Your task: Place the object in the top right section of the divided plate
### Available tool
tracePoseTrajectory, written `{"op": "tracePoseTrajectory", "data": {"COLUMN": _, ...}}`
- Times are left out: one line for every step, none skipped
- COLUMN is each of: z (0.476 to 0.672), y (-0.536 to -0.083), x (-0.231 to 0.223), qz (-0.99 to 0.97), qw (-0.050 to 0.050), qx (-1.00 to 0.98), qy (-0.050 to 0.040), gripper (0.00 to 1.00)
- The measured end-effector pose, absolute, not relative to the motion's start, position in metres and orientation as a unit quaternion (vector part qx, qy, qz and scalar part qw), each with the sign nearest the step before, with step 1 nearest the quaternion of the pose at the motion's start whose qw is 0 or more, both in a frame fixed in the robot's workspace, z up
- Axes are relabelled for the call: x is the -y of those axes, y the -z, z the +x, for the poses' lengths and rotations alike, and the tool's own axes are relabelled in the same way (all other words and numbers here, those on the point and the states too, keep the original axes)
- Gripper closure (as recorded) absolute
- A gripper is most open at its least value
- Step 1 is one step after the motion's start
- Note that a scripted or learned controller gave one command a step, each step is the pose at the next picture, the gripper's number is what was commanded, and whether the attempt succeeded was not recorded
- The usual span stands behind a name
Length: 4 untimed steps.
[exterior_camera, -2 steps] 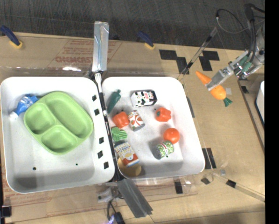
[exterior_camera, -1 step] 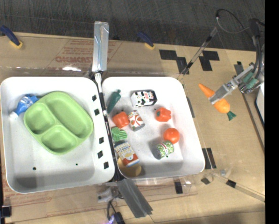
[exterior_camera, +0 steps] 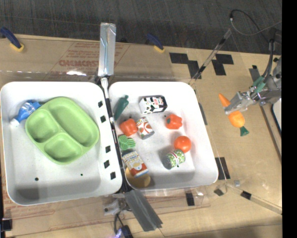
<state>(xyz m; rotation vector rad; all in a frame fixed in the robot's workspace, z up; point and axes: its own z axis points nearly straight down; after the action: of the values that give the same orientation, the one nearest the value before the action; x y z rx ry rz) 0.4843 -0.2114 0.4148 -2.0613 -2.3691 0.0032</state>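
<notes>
The gripper [exterior_camera: 244, 101] hangs outside both bins, over the bare bench [exterior_camera: 248, 167] at the 3 o'clock side of the view, beyond the right bin [exterior_camera: 203, 148]. Just beneath it, toward 6 o'clock, sits a small orange toy with a green tip [exterior_camera: 237, 119], most likely the object meant by the task. Its long axis runs roughly from 11 o'clock to 5 o'clock, with the green end at 5. The toy looks touching or nearly touching the gripper, but the view is too small and cluttered there to show whether it is clamped. Whether the jaws are open or closed I cannot tell

The green divided plate [exterior_camera: 41, 148] lies in the left bin [exterior_camera: 19, 182], well apart from the gripper and almost due 9 o'clock from it. Its top right section [exterior_camera: 75, 117] is the large compartment on the plate's 2 o'clock side, nearest the wall between the bins.

In my judgement the coming move turns on that long leftward reach: the toy must cross the whole right bin, over its cluster of toy foods [exterior_camera: 148, 128], before lowering into that section
</notes>
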Motion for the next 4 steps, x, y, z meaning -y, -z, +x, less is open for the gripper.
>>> {"op": "tracePoseTrajectory", "data": {"z": 0.489, "y": -0.442, "x": 0.202, "qz": -0.620, "qw": -0.001, "qx": 0.785, "qy": -0.0006, "gripper": 1.00}}
{"op": "tracePoseTrajectory", "data": {"z": 0.481, "y": -0.442, "x": 0.210, "qz": -0.608, "qw": 0.001, "qx": 0.794, "qy": -0.0009, "gripper": 1.00}}
{"op": "tracePoseTrajectory", "data": {"z": 0.477, "y": -0.385, "x": 0.159, "qz": -0.654, "qw": 0.001, "qx": 0.757, "qy": -0.0011, "gripper": 1.00}}
{"op": "tracePoseTrajectory", "data": {"z": 0.477, "y": -0.443, "x": 0.211, "qz": -0.605, "qw": -0.001, "qx": 0.797, "qy": -0.0006, "gripper": 1.00}}
